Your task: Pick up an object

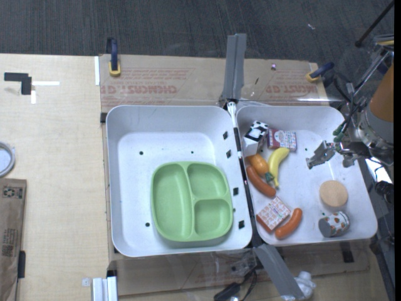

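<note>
The right bin [357,193] holds a yellow banana [277,162], an orange carrot [257,164], a red sausage [262,184] and a second sausage [289,223]. Beside them lie a checkered box [272,212], a red-and-white carton [282,139] and a black-and-white toy [255,132]. A tan round block [333,193] and a small patterned jar [333,224] sit at the bin's right. My gripper [333,157] hangs over the right side of this bin, above the tan block and apart from it. Its fingers [318,155] stand open with nothing between them.
The left bin [125,168] holds a green divided plate [191,200]. A grey divider post [235,68] rises at the back between the bins. Clamps [113,60] pin cardboard behind them. A tape roll [4,160] lies at the far left.
</note>
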Action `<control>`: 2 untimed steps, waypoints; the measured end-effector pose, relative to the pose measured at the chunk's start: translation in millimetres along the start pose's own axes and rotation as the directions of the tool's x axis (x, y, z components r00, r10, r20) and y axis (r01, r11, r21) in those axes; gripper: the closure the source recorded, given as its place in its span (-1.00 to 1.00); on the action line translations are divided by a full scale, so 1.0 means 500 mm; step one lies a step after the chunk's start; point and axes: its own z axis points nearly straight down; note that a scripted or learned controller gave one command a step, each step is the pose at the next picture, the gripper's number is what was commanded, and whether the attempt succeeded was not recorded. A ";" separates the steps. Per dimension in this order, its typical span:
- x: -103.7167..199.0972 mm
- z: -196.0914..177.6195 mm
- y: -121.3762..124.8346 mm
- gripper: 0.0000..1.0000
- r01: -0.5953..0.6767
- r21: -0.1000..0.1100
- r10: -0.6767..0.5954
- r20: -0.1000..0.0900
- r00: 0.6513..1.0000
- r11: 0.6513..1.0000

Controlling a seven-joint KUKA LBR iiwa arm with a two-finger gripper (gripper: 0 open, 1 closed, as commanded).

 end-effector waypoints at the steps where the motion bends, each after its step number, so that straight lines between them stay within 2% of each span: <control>1: 0.037 0.239 0.116 -1.00 0.021 -0.006 -0.021 0.003 1.000 1.000; 2: 0.014 0.243 0.081 -1.00 -0.172 0.000 0.172 0.000 0.985 0.985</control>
